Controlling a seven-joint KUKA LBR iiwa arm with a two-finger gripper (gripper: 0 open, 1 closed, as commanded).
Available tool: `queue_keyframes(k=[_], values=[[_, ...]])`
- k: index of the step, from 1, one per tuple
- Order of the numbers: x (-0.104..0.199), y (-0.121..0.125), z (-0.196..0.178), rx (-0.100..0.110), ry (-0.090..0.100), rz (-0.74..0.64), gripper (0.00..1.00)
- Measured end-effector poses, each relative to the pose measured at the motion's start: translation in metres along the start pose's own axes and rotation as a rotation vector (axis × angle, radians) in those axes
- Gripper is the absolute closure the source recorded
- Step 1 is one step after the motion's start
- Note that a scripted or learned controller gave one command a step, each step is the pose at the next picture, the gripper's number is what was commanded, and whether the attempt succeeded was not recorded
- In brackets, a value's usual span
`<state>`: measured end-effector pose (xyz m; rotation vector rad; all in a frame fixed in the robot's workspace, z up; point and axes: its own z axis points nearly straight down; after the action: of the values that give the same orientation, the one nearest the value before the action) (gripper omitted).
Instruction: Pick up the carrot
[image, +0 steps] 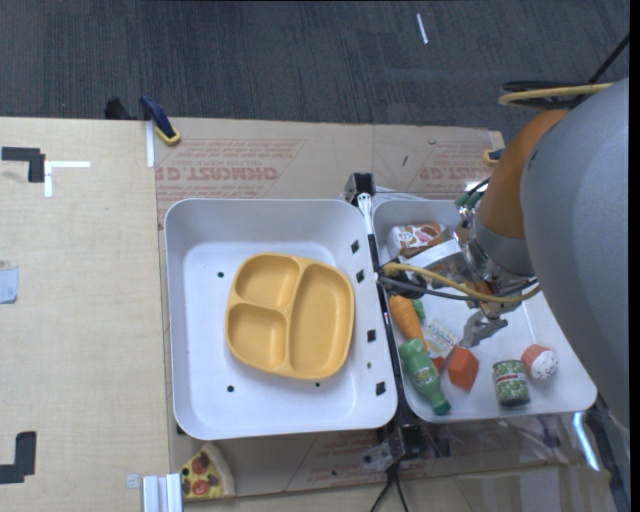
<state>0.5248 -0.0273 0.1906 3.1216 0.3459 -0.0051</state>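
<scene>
The carrot (405, 317) lies at nine o'clock from the gripper (480, 327) (long axis eleven-to-five); finger state cannot be told.

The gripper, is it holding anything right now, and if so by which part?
Nothing is held. The gripper hangs over the right bin, beside the carrot, with no object between its fingers.
</scene>
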Motion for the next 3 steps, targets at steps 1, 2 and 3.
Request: queue_keyframes(k=[1,2,3], values=[[0.003,-0.019,0.000,0.000,0.000,0.006,0.00],[0.007,-0.019,0.000,0.000,-0.002,0.015,0.00],[-0.008,-0.024,0.000,0.001,-0.001,0.012,0.00]])
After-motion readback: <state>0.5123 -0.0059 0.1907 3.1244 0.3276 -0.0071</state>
